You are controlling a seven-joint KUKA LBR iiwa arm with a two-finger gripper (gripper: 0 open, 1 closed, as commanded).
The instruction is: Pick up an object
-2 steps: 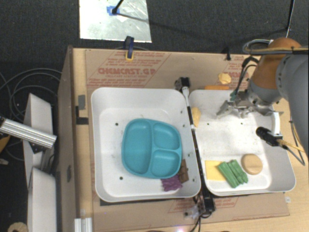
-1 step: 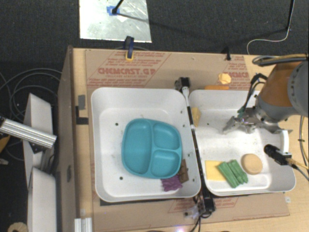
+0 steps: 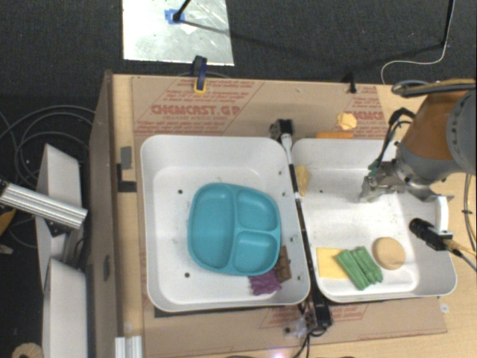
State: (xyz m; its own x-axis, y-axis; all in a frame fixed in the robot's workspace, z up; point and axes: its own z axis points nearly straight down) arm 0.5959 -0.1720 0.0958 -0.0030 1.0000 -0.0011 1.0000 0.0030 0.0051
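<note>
From the fixed camera above, two white bins sit side by side on a brown board. The left bin [image 3: 160, 170] carries a teal divided plate [image 3: 235, 228] lying flat near its middle, with bare floor toward the far and left walls. A purple object [image 3: 262, 283] lies against the near rim just beside the plate's near edge, and a small dark brown piece [image 3: 284, 267] touches the plate's right corner, close to the divider between the bins.

The right bin [image 3: 328, 222] has most of its floor bare in the centre. Along its near edge lie a yellow flat square [image 3: 328, 262], a green ridged object [image 3: 360, 266] partly overlapping that square, and a round tan ball [image 3: 388, 252] just beside the green one. A small pale yellow piece [image 3: 301, 178] sits against the divider wall at the far left corner.

The arm reaches in from the right, its orange band over the right bin's far right rim. The gripper [image 3: 375, 182] is low over the far right part of the bin floor, well apart from the objects on the near edge. Its tips look close together with nothing seen between them, though whether they are clenched or released cannot be told.
</note>
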